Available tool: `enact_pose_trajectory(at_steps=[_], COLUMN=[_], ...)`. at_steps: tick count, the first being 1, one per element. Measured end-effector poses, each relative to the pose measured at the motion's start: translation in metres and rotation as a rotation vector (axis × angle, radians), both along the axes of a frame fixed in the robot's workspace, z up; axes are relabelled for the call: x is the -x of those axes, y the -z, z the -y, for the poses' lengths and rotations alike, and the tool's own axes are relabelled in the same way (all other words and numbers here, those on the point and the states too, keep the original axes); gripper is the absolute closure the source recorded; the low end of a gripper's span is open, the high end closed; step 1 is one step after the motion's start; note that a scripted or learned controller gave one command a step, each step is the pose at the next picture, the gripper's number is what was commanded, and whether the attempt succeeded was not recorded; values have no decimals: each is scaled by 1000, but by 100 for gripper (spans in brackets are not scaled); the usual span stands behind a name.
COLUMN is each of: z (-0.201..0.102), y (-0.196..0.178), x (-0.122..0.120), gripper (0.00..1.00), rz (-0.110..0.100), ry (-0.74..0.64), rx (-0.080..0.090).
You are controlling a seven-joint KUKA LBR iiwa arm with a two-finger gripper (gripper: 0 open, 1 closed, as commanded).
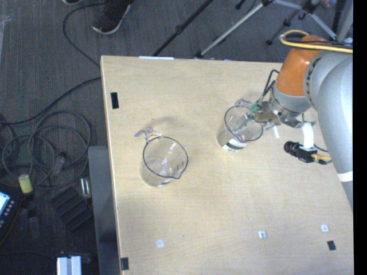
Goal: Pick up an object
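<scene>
My arm (335, 105) reaches in from the right edge of the camera view, a thick grey limb angled down and to the left. An orange band (292, 73) wraps it just above my wrist. My gripper (259, 117) points left, small and dark at the tip of my wrist.

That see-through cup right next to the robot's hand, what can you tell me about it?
The clear glass or plastic measuring cup looks tilted, its round open rim facing up toward the camera and a darker base low on its left. It rests on the pale wooden bench top. A small handle or spout shows at its upper rim. The metal two-finger gripper meets its right rim; whether it grips is unclear.
</scene>
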State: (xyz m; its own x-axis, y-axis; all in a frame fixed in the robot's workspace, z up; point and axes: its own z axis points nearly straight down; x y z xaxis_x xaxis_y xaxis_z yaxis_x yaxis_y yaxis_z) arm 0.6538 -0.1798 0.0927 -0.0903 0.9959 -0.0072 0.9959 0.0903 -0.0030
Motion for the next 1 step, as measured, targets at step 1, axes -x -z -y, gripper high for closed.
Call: enact_pose_trajectory(at_steps=[1], z=[0], y=[-9], x=[0], gripper=[100], rz=[-1], ry=[0], rx=[2])
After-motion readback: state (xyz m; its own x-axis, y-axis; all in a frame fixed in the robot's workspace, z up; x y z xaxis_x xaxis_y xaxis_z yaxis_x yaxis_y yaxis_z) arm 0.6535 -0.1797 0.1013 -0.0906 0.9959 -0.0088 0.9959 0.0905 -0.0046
